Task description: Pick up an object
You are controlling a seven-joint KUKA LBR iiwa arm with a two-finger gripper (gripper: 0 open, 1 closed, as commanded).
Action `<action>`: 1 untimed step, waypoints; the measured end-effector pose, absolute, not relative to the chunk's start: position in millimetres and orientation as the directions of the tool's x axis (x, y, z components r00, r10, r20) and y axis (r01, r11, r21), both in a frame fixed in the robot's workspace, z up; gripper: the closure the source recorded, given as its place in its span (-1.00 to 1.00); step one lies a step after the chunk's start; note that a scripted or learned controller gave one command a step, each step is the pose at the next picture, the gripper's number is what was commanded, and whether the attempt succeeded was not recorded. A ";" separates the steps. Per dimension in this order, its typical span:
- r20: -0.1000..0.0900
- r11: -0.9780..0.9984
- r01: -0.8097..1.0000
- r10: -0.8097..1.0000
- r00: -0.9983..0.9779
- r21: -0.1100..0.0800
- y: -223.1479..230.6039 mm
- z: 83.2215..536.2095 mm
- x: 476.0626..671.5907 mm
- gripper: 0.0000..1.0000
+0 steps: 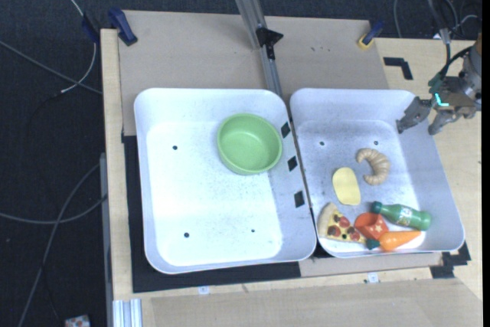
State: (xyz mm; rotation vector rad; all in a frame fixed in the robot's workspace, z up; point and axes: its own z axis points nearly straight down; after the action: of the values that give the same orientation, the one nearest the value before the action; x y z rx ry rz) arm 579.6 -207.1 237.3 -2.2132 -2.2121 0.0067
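Spread apart and holding nothing, my gripper (426, 119) hangs over the upper right rim of the right bin (348, 100), with its two dark fingers (409, 117) splayed above the bin's back corner. Below and to the left of it I see a wide patch of bare white floor before the objects begin. Nearest is the croissant (374, 165), with the yellow piece (346, 185) just beside it on the left. Further down, the rest crowd the bin's front edge: the green bottle (403, 215), the red pepper (369, 225), the carrot (398, 240) and the pizza slice (338, 226), packed close or touching. I cannot read the bottle's label. Across the divide, the left bin (164, 107) holds a green bowl (249, 143) near its back right, with open floor all around.
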 end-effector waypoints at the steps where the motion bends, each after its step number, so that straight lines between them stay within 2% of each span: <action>1: 0.004 0.000 1.000 1.000 0.000 -0.006 -207.3 240.3 580.7 -1.00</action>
State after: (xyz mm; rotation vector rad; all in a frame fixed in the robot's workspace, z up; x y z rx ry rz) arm 580.7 -207.3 240.3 -2.2161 -2.2162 0.0017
